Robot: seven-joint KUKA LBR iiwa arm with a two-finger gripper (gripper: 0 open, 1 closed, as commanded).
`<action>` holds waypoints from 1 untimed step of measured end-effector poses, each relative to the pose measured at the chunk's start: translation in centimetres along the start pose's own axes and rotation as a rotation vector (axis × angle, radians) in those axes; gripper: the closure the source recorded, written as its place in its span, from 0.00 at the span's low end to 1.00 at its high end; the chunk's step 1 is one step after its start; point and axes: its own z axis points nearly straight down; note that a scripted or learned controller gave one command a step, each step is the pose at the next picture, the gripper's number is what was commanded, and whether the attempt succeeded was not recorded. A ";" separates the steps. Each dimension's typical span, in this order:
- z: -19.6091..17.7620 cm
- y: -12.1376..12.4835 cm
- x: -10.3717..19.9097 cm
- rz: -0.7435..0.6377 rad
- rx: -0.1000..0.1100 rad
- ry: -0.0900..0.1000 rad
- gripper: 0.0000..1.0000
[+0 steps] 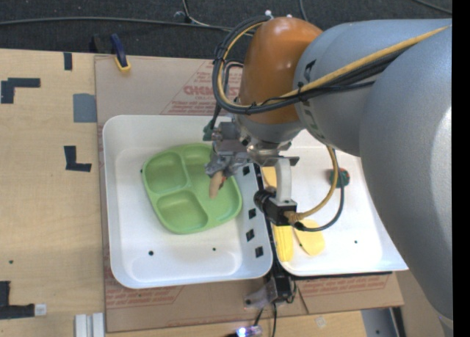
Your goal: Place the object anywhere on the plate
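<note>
While the arm leans in from the right, this is how things lie from where I stand:

Arm: grey KUKA arm [382,108] with its orange band [275,64] bulking over the middle of the two bins, cables looping around the wrist.

Jaws: the gripper [218,174] hangs over the right edge of the plate; the jaws stand narrow, and a small tan, stick-like object [216,185] appears pinched between them, its lower end pointing down at the plate. Whether that end touches the plate I cannot tell.

Object: tan piece, tilted slightly, above the right side of the plate, near the divider between the compartments.

Plate: green plate [183,192] with three compartments, lying flat in the left bin, toward its upper right, close to the wall shared with the other bin.

Left bin: white bin [125,203] carrying the plate, with a few dark specks on its bare floor below the plate.

Right bin: white bin [360,233], partly hidden by the arm; a yellow corn cob [283,240] lies along its left wall and another yellow item [311,240] lies just beside it, touching or nearly so.

Surface: both bins rest on a cardboard sheet [161,86] laid on a wooden surface [44,181] with dark tape marks.
</note>
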 end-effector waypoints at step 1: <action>0.0 0.0 -0.1 0.001 0.000 -0.001 0.00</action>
